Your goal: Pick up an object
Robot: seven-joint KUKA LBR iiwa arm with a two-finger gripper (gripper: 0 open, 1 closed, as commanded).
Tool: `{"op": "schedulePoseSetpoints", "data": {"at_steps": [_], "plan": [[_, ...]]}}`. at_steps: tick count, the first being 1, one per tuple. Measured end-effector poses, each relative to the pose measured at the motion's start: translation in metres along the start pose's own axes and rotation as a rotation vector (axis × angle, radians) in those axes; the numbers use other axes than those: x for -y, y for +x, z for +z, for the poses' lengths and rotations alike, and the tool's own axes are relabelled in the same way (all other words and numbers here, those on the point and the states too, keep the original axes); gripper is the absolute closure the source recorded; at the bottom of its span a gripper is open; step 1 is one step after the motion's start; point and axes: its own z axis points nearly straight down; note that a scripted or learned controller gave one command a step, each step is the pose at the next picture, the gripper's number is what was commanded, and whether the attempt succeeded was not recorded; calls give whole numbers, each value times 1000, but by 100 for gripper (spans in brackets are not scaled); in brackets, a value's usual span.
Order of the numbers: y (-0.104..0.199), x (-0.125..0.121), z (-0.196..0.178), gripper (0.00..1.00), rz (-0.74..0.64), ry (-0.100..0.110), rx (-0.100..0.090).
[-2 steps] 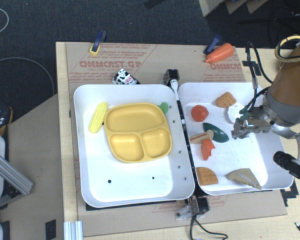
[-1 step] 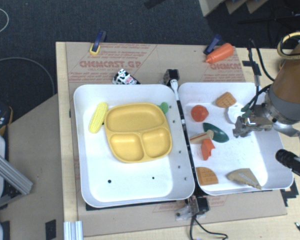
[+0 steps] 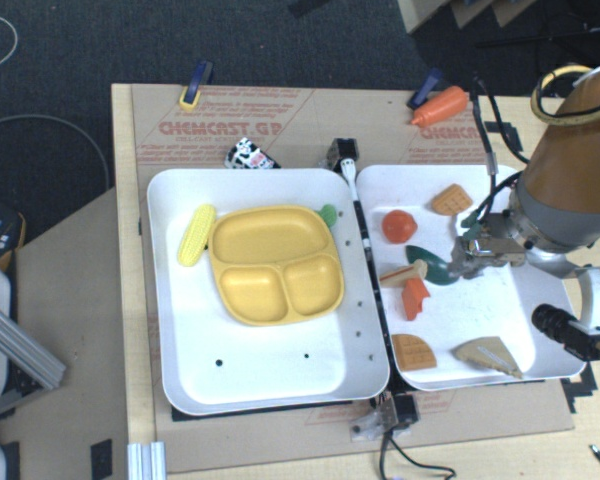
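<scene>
Green toy piece, dark teal, lies in the right bin, centre-left of it, and looks like the target. Pincer sits just right of it, touching or nearly so at the piece's right end. Can't tell how wide the pincer is set or whether anything is in it; wrist body and cabling block that angle.

Step, by my read: final approach or start of the grasp. Nothing looks lifted. Next move calls for the pincer centred over the green piece, then a close and a straight lift.

Clutter in the same bin:
- red ball up-left of the target, near
- orange wedge just below it, close enough to get nudged
- tan stick just left of the target
- waffle piece lower down, grey-tan slab lower right, cracker upper middle

Left bin holds a yellow divided plate with a corn cob at its left. Well apart, no conflict. Carrot toy lies on the desk above the right bin.

Main risk: orange wedge and tan stick crowd the target.
</scene>
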Motion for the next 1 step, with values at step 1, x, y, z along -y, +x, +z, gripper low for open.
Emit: {"op": "schedulePoseSetpoints", "data": {"at_steps": [1], "plan": [[-12,10,9,100,5,2,1]]}}
